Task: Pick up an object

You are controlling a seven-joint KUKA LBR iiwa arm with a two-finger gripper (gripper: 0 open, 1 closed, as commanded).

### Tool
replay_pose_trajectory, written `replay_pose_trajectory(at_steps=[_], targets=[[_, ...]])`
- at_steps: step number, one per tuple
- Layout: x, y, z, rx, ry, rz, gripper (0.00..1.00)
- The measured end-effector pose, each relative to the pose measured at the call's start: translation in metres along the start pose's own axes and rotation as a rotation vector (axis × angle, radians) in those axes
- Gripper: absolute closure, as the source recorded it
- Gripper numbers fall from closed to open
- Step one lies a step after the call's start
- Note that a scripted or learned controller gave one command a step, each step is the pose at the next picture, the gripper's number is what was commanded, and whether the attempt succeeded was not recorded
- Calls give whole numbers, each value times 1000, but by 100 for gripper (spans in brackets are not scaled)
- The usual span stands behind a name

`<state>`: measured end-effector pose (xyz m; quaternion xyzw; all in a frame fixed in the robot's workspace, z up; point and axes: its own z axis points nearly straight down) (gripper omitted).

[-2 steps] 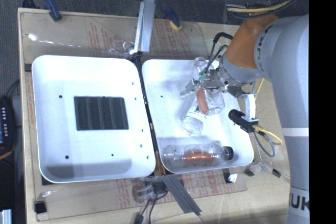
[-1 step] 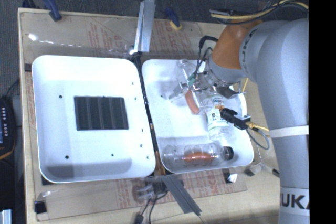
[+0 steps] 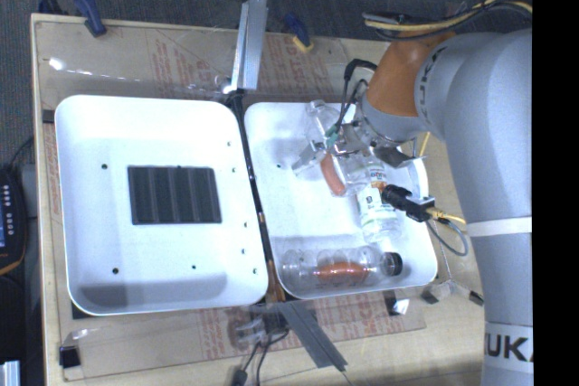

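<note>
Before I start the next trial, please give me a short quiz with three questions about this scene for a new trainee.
1. True or false: the clear plastic bottle with an orange-brown middle lies on its side in the right white bin.
2. What covers part of the left white bin's floor? A) a dark ribbed rectangular panel B) a folded red cloth C) a stack of plates
3. Fill in: the small white-labelled bottle lies in the ____ bin.

Key: 1 true; 2 A; 3 right.
</note>
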<state>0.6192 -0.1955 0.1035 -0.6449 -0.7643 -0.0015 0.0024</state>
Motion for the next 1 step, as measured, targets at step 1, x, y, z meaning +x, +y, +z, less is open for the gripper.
replay_pose_trajectory(at_steps=[1], targets=[[-6,13,-58,1,-5,-10,100]])
